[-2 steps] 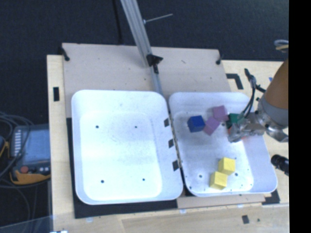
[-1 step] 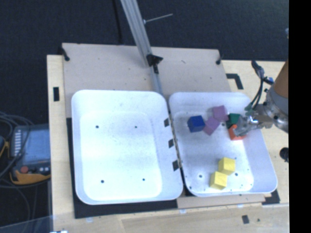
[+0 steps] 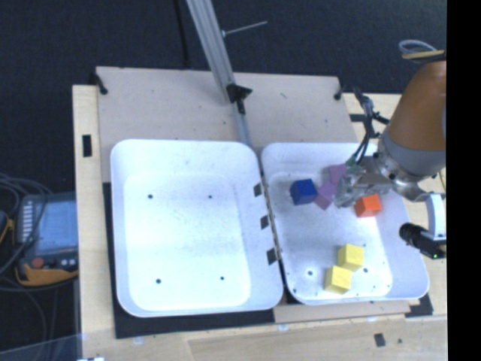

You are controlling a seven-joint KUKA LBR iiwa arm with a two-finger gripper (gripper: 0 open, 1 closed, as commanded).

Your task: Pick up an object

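Observation:
In the right bin (image 3: 301, 273) lie a blue cube (image 3: 303, 192), a purple block (image 3: 331, 185), an orange block (image 3: 367, 205) and two yellow blocks (image 3: 350, 256) (image 3: 338, 278). My gripper (image 3: 347, 195) hangs low over the bin, between the purple block and the orange block. It sits close against the purple block's right side. The grey wrist and the orange-banded arm (image 3: 418, 119) cover the bin's upper right part.
The left bin (image 3: 188, 224) lies beside the right one. A slanted metal pole (image 3: 214, 47) rises behind the bins. A handheld control unit (image 3: 45, 232) with cables sits off the bench at the far left.

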